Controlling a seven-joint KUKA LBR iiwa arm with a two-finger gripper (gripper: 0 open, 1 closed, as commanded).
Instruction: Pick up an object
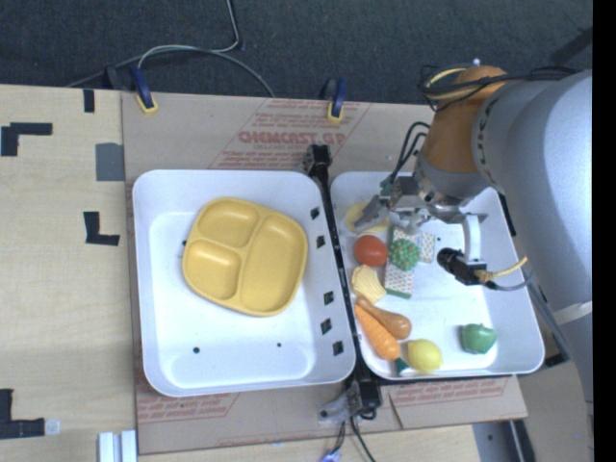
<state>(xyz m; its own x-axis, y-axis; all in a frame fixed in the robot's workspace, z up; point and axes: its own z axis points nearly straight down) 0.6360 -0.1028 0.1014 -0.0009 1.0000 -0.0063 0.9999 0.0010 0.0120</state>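
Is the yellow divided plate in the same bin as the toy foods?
No, the yellow divided plate lies in the left bin, while the toy foods, such as the tomato, lie in the right bin.

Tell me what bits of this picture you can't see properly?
- Gripper: the wrist above covers its fingers in the camera view, so open or shut is unclear.
- Pale yellow thing: the gripper hides part of it; I can't name it.
- Checked white item: the broccoli lies over its top, and it is too small to identify.
- Right bin: the grey arm hides its far right corner.
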